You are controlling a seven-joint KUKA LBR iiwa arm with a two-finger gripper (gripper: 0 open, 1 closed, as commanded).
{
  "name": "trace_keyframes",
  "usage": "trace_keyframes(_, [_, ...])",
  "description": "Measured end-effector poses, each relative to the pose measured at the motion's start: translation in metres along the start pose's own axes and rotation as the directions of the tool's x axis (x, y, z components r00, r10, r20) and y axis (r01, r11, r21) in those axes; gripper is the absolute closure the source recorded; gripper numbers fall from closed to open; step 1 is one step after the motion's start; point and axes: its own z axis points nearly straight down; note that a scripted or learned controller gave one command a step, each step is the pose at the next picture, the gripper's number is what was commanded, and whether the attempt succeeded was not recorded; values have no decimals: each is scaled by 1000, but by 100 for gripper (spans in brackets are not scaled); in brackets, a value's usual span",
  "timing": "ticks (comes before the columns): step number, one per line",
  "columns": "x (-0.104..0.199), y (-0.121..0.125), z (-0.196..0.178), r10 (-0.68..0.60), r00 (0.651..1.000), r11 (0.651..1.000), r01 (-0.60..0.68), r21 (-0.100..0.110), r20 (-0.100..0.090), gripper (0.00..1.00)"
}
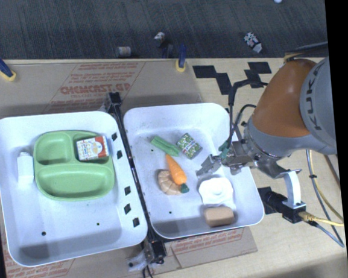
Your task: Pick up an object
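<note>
Left bin [9, 198]: green plastic divided tray [63, 181] holding a small printed carton [91, 148].
Right bin [160, 118]: small orange toy carrot [176, 170], likely light, stiff and smooth; take it across the middle.
White round object [215, 191]: nearest the gripper; material unclear.
Gripper [214, 164]: just above that object, its state impossible to judge.

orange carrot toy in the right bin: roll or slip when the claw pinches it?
The tapered orange carrot toy looks smooth and rounded, so it may roll or squirt out of a pinch. It leans against the tan ridged shell-shaped toy, which may shift too. It appears to be rigid, light plastic, unlikely to flop.
</note>
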Motion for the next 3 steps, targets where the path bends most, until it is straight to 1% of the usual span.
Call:
trace_keyframes(1, [-2,29,127,4,1000,1000,-4,-9,2,0])
trace_keyframes(2, [-2,29,118,0,1000,1000,0,-5,1,100])
trace_keyframes(3, [78,10,25,1,1000,1000,-1,-2,-2,100])
